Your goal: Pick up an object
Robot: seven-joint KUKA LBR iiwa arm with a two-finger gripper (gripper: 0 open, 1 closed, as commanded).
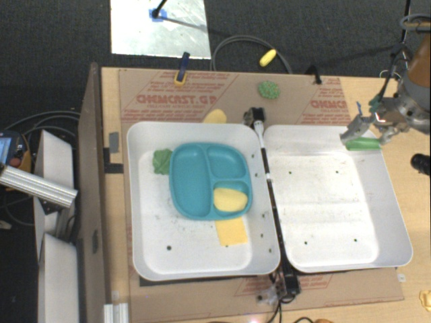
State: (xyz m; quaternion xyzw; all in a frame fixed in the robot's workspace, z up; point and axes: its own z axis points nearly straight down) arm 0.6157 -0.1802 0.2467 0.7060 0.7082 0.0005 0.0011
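Cardboard-topped bench (168,93) is carrying two bins; above the right bin's (337,247) far corner the gripper (367,132) is hovering, fingers apparently closing around a green object (364,143), lift remaining unconfirmed.

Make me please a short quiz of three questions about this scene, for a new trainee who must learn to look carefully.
1. True or false: the teal divided plate lies in the right bin.
2. Which thing rests in a compartment of the plate?
A. the yellow oval piece
B. the green leafy piece
C. the flat yellow slice
3. What green thing is seen at the claw, above the far edge of the right bin?

Key
1. False: it lies in the left bin.
2. A. The leafy piece sits beside the plate's left edge; the slice lies on the bin floor, partly under the plate's near edge.
3. A green stick. Whether the claw grips it cannot be told.
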